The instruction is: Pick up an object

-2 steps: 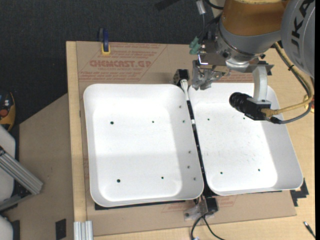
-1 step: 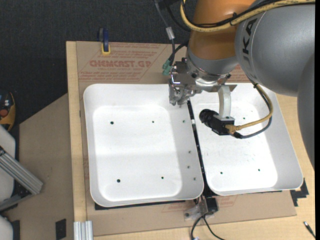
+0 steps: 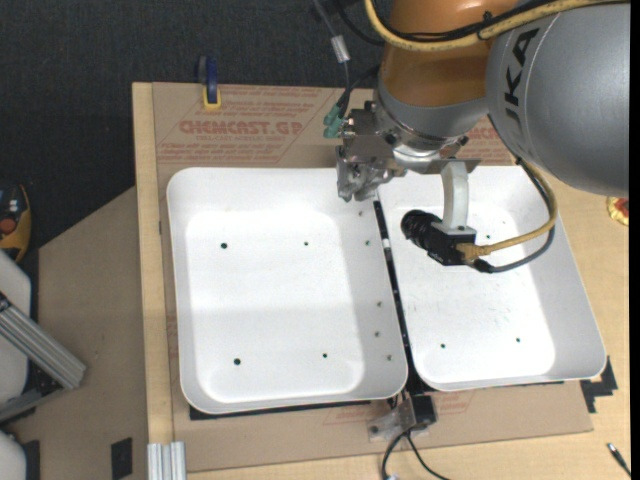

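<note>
My gripper [image 3: 354,180] hangs low over the far end of the seam between the two white bins. It sits just above the back right corner of the left bin [image 3: 200,298], close to its rim. The grey arm with the orange band [image 3: 450,8] looms over the back of the right bin [image 3: 560,318] and hides part of it. A black cylinder on a white bracket [image 3: 432,236], with a yellow cable, hangs from the wrist above the right bin. Small dark dots mark both bin floors.
Both bins rest on a brown board [image 3: 260,123] with red print. A blue and yellow clamp [image 3: 209,82] grips its back edge. A metal rail [image 3: 40,353] lies at the lower left. A connector and cable [image 3: 405,418] sit at the front between the bins.
</note>
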`<state>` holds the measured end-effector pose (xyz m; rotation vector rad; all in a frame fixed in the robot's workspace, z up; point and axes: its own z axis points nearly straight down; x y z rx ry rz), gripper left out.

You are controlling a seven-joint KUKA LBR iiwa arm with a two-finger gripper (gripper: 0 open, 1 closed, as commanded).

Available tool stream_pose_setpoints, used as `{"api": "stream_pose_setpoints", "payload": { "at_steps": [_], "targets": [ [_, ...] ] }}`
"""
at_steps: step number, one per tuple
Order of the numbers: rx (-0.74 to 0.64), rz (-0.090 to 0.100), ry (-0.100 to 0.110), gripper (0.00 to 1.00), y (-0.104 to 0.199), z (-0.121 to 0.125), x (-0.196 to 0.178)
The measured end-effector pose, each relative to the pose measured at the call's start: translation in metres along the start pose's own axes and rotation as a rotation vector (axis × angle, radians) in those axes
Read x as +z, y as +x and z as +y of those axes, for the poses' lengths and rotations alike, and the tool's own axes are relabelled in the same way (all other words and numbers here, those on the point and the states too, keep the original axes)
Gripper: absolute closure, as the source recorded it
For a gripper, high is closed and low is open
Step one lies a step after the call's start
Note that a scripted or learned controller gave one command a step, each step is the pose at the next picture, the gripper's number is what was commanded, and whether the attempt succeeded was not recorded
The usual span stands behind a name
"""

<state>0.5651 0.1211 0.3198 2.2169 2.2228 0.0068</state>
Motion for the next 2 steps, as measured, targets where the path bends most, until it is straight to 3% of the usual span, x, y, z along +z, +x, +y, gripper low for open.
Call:
{"api": "stream_pose_setpoints", "payload": {
  "at_steps": [1, 2],
  "targets": [
    [-0.003, 0.001, 0.001, 1.0, 0.049, -0.013, -0.023],
    [0.001, -0.002, 0.004, 1.0, 0.067, 0.049, 0.032]
  ]
}}
